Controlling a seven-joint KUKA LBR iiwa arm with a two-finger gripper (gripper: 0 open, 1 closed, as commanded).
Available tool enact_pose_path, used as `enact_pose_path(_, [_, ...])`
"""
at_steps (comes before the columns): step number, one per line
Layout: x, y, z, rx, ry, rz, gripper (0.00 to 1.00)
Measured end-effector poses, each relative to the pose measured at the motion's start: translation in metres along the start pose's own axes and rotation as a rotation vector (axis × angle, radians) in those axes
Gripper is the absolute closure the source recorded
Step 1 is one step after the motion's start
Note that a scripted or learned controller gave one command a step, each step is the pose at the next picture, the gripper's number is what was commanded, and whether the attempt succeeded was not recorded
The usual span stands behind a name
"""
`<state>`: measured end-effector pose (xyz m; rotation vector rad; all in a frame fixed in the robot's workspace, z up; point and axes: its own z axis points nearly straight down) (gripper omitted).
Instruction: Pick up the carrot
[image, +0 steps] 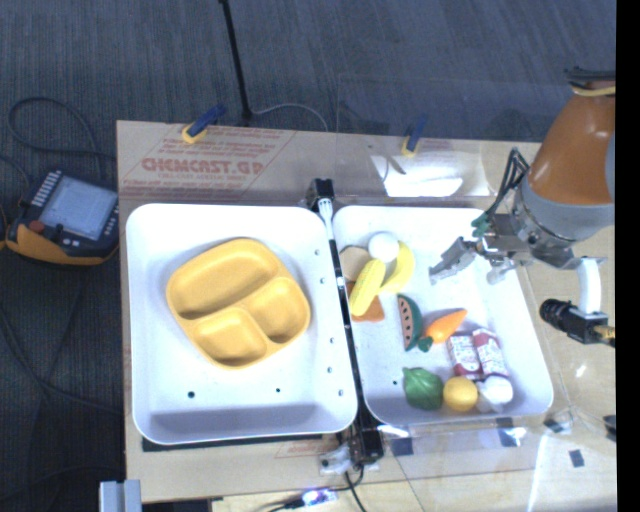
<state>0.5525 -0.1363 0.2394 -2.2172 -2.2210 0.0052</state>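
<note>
The carrot (445, 324), orange with a green top, lies in the middle of the right bin (530, 330), tilted with its tip toward the upper right. My gripper (472, 263) hovers over the bin's upper right part, above and slightly right of the carrot. Its fingers are spread open with nothing between them. A gap separates the gripper from the carrot.
Around the carrot lie a watermelon slice (408, 320), red cans (475, 352), a green pepper (422, 387), a lemon (460, 394), a banana (403, 264) and a white egg (382, 245). A yellow divided plate (237, 300) rests in the left bin (145, 330).
</note>
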Motion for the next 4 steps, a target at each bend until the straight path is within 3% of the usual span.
enact_pose_path(1, [-0.067, 0.004, 0.13, 0.002, 0.001, 0.06, 0.0])
enact_pose_path(2, [-0.034, -0.019, 0.15, -0.021, -0.014, -0.046, 0.0])
enact_pose_path(3, [-0.032, -0.018, 0.142, -0.018, -0.009, -0.048, 1.0])
enact_pose_path(4, [-0.008, -0.043, 0.015, -0.001, -0.001, 0.019, 1.0])
